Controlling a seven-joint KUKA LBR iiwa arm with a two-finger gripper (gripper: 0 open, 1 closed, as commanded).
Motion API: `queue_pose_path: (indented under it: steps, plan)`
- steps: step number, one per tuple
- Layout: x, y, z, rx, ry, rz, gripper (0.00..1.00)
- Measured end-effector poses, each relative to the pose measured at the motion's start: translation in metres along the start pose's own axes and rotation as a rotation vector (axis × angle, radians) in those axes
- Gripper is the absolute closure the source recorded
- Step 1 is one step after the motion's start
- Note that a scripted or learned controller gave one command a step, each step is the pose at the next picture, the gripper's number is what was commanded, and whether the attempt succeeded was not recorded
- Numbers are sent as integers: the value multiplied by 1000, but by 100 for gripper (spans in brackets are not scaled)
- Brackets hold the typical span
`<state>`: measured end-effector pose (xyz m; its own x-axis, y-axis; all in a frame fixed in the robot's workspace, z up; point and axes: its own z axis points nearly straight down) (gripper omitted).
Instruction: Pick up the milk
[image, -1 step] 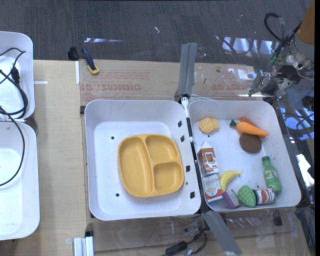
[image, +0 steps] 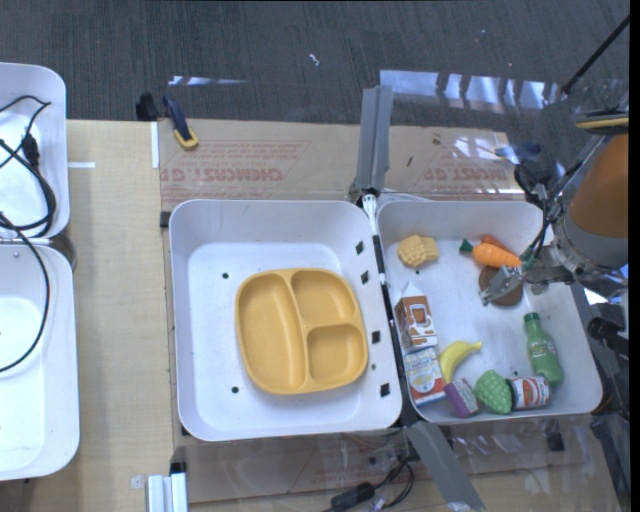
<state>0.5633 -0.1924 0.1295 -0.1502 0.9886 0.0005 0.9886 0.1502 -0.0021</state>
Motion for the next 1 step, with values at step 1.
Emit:
queue_pose_path:
  steps: [1]
  plan:
    - [89,-6,18,-1,0,164,0]
